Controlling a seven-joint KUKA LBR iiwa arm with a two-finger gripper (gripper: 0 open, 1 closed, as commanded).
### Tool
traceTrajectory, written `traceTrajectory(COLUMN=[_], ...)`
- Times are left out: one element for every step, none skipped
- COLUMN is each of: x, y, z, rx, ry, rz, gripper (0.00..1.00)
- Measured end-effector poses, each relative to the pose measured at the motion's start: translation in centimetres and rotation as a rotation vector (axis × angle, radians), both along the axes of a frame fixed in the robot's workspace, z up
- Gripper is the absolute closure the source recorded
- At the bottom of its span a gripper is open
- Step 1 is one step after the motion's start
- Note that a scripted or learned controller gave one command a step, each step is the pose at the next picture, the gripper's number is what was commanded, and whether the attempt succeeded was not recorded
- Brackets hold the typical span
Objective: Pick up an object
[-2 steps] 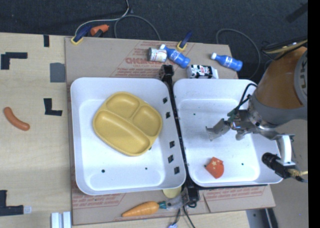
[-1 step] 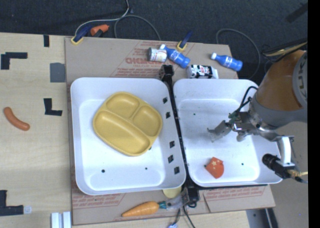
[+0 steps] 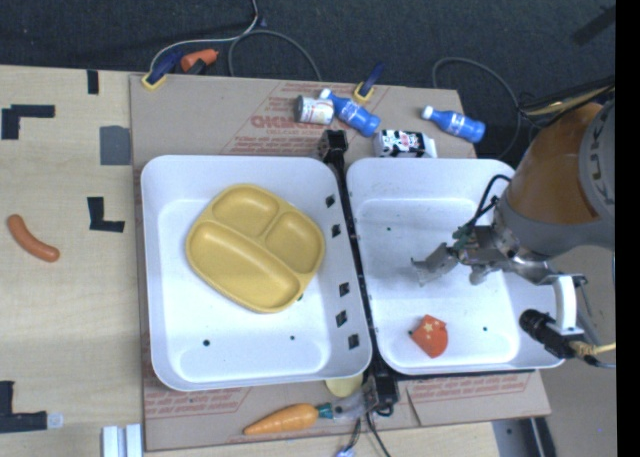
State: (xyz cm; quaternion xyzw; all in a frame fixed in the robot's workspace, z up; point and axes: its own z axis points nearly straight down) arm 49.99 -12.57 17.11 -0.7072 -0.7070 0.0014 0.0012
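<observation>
Arm's orange-banded wrist sits highest, closest to the lens, with the gripper [image 3: 447, 262] below it over the right bin [image 3: 400, 190]; fingers look spread and nothing sits between them. Target candidate: a red strawberry-like toy [image 3: 430, 336] lying just below-left of the gripper, on the bin floor, near the front wall. To grab it well: shift toward the front wall, centre over the toy, descend straight, close only once the fingers straddle it. Left bin holds 1 yellow divided plate [image 3: 257, 246].
</observation>
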Motion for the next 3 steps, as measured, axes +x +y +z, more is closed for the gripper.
traceTrajectory(x=[-1.7,-1.8,-1.8], y=[0.7,0.7,2.1], z=[0.1,-5.3,-8.1], rx=[0.0,0.001,0.001], ry=[0.0,0.004,0.002], rz=[-0.001,0.0,0.0], gripper=[0.0,0.0,0.0])
